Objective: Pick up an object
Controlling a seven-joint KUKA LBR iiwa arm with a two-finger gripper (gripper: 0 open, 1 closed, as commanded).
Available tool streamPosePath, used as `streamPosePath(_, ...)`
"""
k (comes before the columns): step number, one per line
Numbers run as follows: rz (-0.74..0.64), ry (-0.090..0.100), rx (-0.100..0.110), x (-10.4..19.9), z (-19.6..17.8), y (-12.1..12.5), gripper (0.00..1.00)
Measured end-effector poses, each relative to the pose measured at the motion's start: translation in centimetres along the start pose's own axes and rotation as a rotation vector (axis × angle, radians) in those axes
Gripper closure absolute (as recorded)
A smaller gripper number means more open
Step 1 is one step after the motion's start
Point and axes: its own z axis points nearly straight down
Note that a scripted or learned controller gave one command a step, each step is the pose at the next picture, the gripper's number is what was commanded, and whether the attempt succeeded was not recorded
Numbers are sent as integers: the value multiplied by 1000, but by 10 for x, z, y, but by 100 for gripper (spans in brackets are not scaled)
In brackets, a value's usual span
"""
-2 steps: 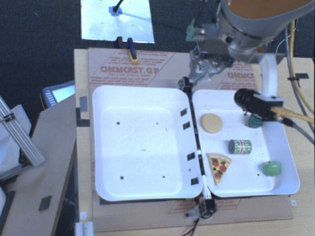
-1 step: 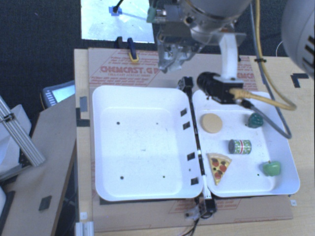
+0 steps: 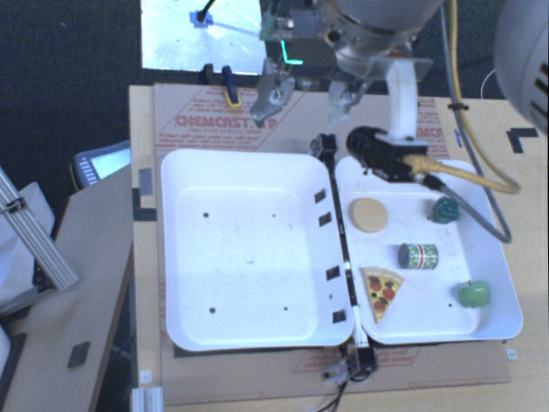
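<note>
My gripper hangs high over the back edge of the bench, above the seam between the two bins. It is open, its two fingers spread wide with nothing between them. The right bin holds a tan round cookie, a teal lump, a small green-and-white can lying on its side, a pizza slice and a green apple. All of them lie well below and in front of the gripper.
The left bin sits beside the right one, joined by a black-clipped divider. Cardboard lies under both bins. A yellow-and-blue clamp stands at the back left.
</note>
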Motion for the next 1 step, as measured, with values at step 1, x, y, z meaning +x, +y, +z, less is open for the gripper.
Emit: streamPosePath(1, 0, 0, 0, 0, 0, 0, 0)
